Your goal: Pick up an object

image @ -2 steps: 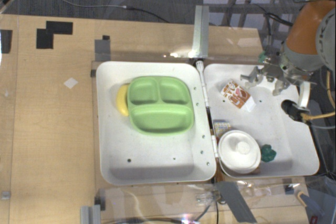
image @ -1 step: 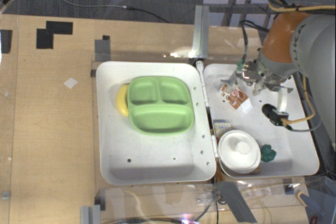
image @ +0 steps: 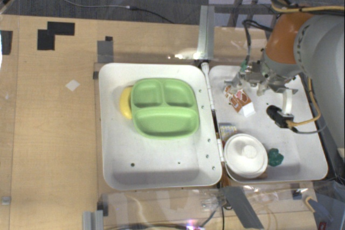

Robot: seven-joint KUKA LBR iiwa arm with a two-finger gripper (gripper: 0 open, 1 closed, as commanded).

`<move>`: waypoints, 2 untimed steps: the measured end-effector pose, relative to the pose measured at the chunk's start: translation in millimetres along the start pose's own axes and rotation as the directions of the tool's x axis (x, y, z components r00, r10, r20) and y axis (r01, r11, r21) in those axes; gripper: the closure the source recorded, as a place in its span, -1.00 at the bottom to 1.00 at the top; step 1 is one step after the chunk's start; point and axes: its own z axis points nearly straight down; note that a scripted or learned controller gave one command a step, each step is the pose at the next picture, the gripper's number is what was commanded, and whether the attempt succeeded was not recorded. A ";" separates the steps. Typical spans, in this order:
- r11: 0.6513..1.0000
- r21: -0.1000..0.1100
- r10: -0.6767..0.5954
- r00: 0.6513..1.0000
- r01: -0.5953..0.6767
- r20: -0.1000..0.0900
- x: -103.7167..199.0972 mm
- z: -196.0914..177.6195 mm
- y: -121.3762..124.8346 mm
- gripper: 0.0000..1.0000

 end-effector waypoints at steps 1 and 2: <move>1.000 0.023 -0.018 1.000 0.018 -0.006 -1.7 -11.7 -5.7 -1.00; 0.998 0.004 -0.065 0.998 0.065 -0.005 -4.3 1.9 1.0 -1.00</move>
